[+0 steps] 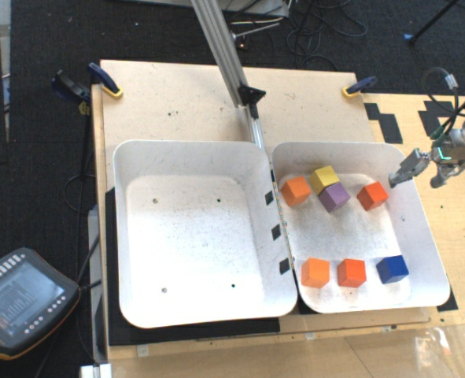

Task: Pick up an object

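Several small cubes lie in the right bin [426, 235]. At its back sit an orange cube [295, 190], a yellow cube [324, 179], a purple cube [333, 197] and a red cube [372, 196]. Along the front stand another orange cube [315, 272], a red cube [352, 272] and a blue cube [392, 268]. My gripper [414, 182] hangs over the bin's far right rim, just right of the back red cube. It is open, with nothing between its fingers.
The left bin [130, 211] adjoins the right one. A slanted metal pole [220, 42] comes down to the bench between the bins' back edges. Clamps [105, 81] grip the board's back corners. A teach pendant [20, 302] lies at the lower left.
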`<action>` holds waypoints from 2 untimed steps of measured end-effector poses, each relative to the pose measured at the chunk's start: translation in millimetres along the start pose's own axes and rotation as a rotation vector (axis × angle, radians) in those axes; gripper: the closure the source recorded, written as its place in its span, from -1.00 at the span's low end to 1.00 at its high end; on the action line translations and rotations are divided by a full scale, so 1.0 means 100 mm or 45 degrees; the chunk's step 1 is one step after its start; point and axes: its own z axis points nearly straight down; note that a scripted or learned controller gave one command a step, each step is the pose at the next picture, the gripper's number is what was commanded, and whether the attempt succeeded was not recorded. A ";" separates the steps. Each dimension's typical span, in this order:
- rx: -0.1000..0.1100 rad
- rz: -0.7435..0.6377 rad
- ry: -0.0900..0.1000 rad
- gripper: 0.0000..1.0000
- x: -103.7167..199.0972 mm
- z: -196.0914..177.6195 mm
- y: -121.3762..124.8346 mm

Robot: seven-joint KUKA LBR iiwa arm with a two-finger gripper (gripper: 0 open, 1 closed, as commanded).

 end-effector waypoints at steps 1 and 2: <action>-0.005 -0.001 -0.001 -1.00 0.00 -0.02 0.01; 0.003 0.002 0.001 -1.00 0.04 0.61 -0.03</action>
